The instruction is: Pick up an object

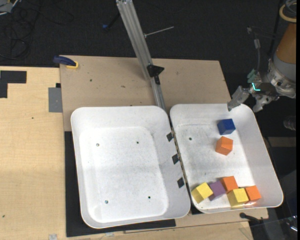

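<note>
The right bin [260, 134] holds several small blocks. A blue cube [226, 126] lies near its far edge, with an orange cube [224, 145] just in front of it. At the near end a yellow block [202, 191], a purple block [217, 188], an orange block [230, 183], a second yellow block [237, 197] and another orange block [252, 193] cluster together. My gripper [249, 99] hangs above the far right corner of this bin, up and to the right of the blue cube. Its fingers [236, 98] stand apart with nothing between them.
The left bin [80, 134] lies beside the right one, with black clips along the shared rim [172, 146]. A slanted metal rail [140, 44] rises behind the bins. A blue and yellow clamp [66, 61] sits at the bench's far left.
</note>
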Controlling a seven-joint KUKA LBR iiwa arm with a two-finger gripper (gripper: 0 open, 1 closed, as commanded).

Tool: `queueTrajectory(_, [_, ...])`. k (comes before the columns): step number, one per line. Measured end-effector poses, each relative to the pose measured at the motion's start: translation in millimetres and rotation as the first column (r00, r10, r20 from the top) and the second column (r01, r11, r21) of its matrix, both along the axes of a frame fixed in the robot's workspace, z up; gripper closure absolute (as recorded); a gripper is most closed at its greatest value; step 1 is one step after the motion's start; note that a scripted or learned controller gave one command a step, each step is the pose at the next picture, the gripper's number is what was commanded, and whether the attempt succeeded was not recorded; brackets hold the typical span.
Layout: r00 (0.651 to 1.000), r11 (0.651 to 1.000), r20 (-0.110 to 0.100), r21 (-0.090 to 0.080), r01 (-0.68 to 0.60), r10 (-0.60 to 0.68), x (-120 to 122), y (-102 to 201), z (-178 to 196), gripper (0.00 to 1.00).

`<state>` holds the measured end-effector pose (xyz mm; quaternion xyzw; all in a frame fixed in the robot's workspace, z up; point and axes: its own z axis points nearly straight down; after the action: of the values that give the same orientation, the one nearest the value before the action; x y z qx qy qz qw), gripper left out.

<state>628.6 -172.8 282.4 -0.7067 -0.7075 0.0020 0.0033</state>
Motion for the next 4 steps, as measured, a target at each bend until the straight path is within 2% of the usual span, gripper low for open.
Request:
queueTrajectory(1, [1.000, 1.000, 0.004, -0.002, -0.003, 0.003, 1, 0, 3, 0.00])
queueTrajectory(3, [1.000, 1.000, -0.001, 0.000, 0.001, -0.001, -9, 11, -91, 0.00])
queueTrajectory(4, [1.000, 1.000, -0.001, 0.000, 0.002, -0.002, -1, 9, -142, 0.00])
